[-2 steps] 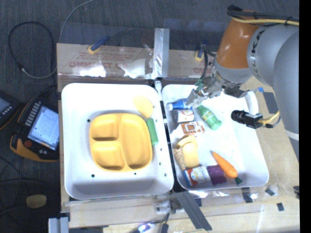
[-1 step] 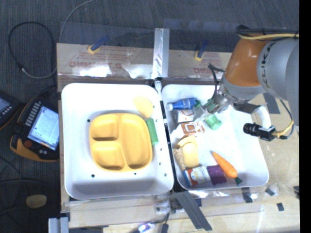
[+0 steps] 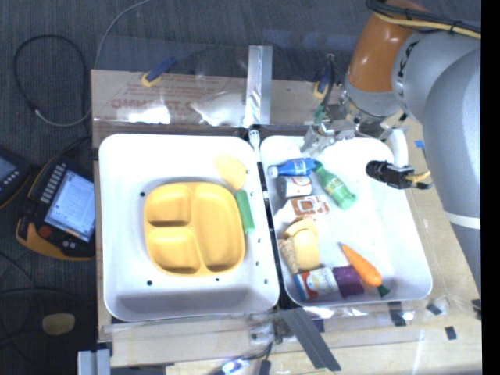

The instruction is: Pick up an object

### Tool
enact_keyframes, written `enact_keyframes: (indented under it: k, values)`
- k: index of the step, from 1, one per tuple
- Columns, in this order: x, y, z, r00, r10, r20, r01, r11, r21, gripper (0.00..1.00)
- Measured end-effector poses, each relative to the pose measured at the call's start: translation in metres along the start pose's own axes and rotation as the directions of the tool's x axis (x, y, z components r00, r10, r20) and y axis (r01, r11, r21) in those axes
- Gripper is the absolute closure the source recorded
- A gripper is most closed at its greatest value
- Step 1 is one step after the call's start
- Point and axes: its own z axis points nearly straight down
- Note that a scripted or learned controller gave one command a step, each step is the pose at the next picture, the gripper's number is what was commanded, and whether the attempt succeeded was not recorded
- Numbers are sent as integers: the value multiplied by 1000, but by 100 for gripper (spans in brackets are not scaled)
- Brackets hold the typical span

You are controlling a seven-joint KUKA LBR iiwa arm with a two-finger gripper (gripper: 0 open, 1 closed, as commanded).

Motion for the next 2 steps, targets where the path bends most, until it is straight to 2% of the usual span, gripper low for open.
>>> enact_keyframes:
  k: [1,2]
  values:
    - [-17,3,54,992,-125,10,125,992,-23,100]
    - [-51,-41,91,984,-180,12,180,984,-13,100]
